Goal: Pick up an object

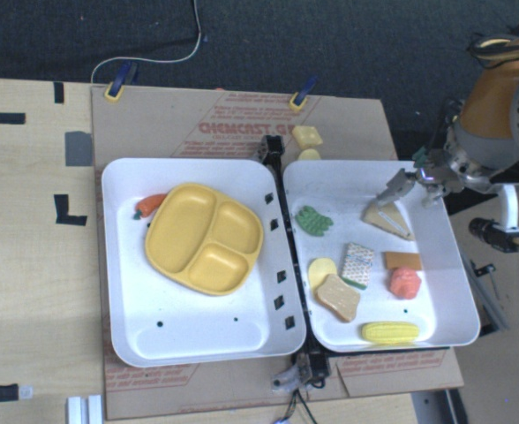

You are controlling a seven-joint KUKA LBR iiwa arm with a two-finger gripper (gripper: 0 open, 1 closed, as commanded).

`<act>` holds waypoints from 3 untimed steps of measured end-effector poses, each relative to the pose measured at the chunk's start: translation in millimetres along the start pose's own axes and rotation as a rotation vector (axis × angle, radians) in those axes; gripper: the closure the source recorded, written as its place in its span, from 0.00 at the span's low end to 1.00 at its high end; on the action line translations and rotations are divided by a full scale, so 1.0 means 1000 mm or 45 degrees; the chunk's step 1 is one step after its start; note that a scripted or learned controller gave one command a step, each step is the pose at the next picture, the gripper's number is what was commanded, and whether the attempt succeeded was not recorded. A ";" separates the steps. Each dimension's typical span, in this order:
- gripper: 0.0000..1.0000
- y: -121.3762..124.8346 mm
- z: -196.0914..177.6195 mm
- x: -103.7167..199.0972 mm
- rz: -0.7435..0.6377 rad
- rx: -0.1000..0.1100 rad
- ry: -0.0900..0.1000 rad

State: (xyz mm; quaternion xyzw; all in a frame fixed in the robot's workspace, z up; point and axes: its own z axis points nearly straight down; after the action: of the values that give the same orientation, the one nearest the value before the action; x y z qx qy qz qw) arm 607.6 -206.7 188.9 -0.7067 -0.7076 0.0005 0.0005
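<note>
Where claw [407, 186] hovers (rim-side), wedge [389, 219] lies near.

Both white bins [118, 263] look like smooth plastic to us, with a slight sheen along the rims. The yellow divided plate [204, 237] is plastic too, more satin than glossy. Under the bins we've got a sheet of plain brown cardboard [233, 122] with red print — matt, papery. The surface [30, 263] reads as pale wood laminate, smooth and dull. Behind it is a dark blue backdrop [330, 25] that looks like rough fabric or carpet. The toy food looks like moulded plastic: the corn cob [389, 331] a bit shiny, the green leafy piece [313, 221] and red lump [404, 283] matt. The end effector [409, 185] looks like bare grey metal — the arm's orange band [492, 95] is smooth and glossy.
</note>
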 end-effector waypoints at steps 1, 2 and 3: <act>0.00 -0.019 0.107 0.079 -0.005 -0.002 -0.002; 0.00 -0.083 0.103 0.090 0.002 -0.006 -0.002; 0.00 -0.012 0.103 0.112 -0.005 -0.008 -0.001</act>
State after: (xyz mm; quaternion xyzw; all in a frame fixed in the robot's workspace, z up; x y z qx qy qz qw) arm 595.0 -95.0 85.4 -0.7054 -0.7088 -0.0013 -0.0021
